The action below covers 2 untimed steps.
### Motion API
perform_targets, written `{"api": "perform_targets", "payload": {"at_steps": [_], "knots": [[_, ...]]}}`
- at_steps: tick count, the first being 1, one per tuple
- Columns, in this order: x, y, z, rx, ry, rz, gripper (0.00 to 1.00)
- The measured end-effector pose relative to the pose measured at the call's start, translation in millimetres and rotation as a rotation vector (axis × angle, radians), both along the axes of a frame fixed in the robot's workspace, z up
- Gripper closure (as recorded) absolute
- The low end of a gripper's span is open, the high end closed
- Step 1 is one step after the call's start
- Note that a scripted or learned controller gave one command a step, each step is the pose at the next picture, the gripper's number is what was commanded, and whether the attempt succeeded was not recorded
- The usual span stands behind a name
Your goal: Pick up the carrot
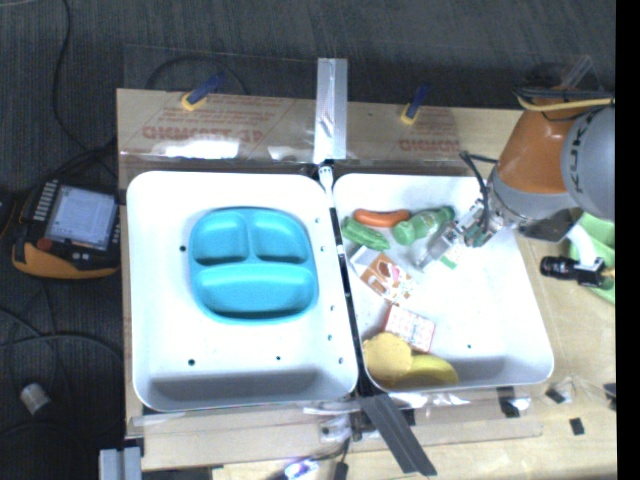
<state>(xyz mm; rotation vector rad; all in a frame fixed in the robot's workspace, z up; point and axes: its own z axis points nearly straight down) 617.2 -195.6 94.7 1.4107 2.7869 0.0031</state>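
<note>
Carrot location: carrot point(381, 216) in upper left of the right bin point(500, 308), lying roughly level, orange body pointing right.
Crowding risk: green vegetable point(364, 233) touching the carrot from below, green item point(421, 225) just beside its right end; likely to be caught or pushed in place of the carrot.
Wall risk: carrot near the bin's upper wall and the centre divider point(341, 268); little room for one jaw on that side, probable slip or deflection.
Clutter risk: 2 printed packets point(398, 298) and yellow item point(405, 363) lower in the same bin, well apart from the carrot; low chance of interference.
Left bin: blue divided plate point(250, 263) in the left bin point(170, 368), uninvolved.
Arm pose: entering from frame right over the table point(470, 123), orange band at upper right, wrist angled down and to the left.
Gripper position: gripper point(447, 240) low in the right bin, right of the carrot, beside the green item, apart from the carrot.
Jaw state: cannot tell, released or clenched; blurred and too small.
Task status: carrot judged not yet grasped.
</note>
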Motion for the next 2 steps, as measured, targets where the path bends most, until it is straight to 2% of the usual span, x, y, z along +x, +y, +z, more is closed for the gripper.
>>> {"api": "perform_targets", "payload": {"at_steps": [1,2], "knots": [[-66.5,37.7,57.2,0.010,0.017,-0.250,0.00],[-82.4,35.2,49.0,0.012,0.018,-0.533,0.00]]}}
